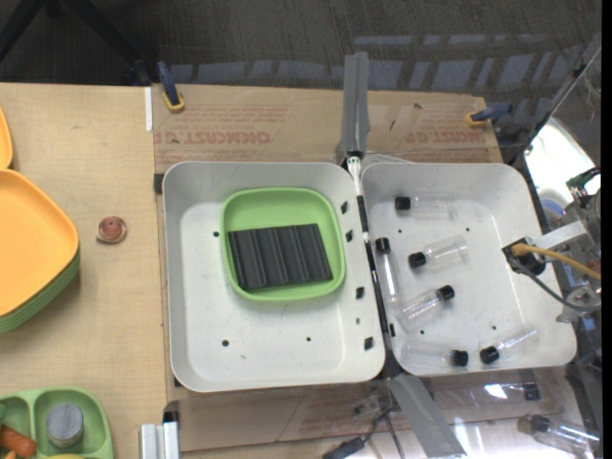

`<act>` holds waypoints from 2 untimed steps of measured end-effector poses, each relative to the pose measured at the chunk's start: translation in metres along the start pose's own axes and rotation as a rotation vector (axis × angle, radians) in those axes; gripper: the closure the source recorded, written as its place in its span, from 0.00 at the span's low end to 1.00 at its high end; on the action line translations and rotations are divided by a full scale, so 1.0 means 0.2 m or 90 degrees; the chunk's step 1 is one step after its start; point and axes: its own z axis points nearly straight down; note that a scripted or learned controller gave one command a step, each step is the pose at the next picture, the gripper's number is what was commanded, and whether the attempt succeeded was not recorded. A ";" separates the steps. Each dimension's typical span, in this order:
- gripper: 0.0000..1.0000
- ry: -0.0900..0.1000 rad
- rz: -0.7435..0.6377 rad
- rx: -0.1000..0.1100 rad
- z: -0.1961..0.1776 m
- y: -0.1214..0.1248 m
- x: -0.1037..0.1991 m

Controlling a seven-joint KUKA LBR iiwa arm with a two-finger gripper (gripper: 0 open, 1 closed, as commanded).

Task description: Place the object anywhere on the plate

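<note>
Nearest the camera, at the counter's (86,161) front left corner, sat a green compartment tray (53,426) with a grey disc in one cell.

In the right bin (535,199), several clear tubes with black caps lay scattered. Two rested near the front wall (475,355), one lay mid-floor (427,301), another just behind it (435,253), and one sat toward the back (421,206).

The left bin (182,285) held a green plate (283,244) toward its back half, with a dark ribbed slab (277,256) lying flat on the plate and covering most of its middle. No tube lay on the plate; all of them were in the other bin.

At the right edge, beside the right bin's rim, a yellow cable (545,252) and part of the arm showed; the state of the jaws could not be told.

To the left, orange plates (29,247) were stacked on the counter, a small reddish knob (112,229) just beside them. Farther back lay printed cardboard (229,132), pinned by clamps (170,94).
</note>
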 end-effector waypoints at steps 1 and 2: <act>0.00 0.000 0.000 0.000 0.00 0.00 0.00; 0.00 0.000 0.000 0.000 0.00 0.00 0.00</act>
